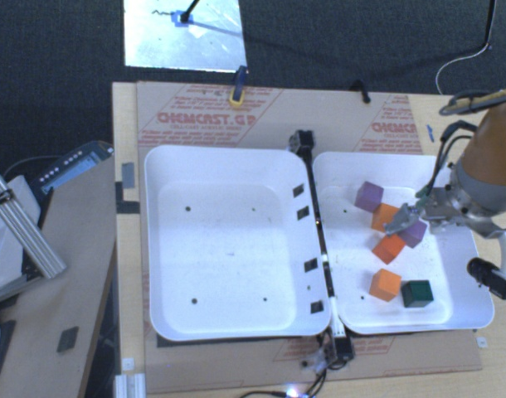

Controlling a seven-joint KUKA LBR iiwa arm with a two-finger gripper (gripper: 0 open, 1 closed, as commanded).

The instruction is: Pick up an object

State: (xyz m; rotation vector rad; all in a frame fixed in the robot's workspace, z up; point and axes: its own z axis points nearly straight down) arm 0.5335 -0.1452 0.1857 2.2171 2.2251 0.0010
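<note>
Six blocks sit in the right bin (460, 309). The purple block (414, 232) lies at the gripper (408, 216) tips, an orange block (389, 248) just beside it toward the bin's front. Finger state: cannot tell.

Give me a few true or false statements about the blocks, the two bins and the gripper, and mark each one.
1. All the blocks lie in the right bin. True.
2. The green block sits at the bin's far edge. False: it sits near the front edge, beside an orange block.
3. The gripper is over the left bin. False: it is over the right bin, among the blocks.
4. A purple block lies farthest back of the blocks. True.
</note>
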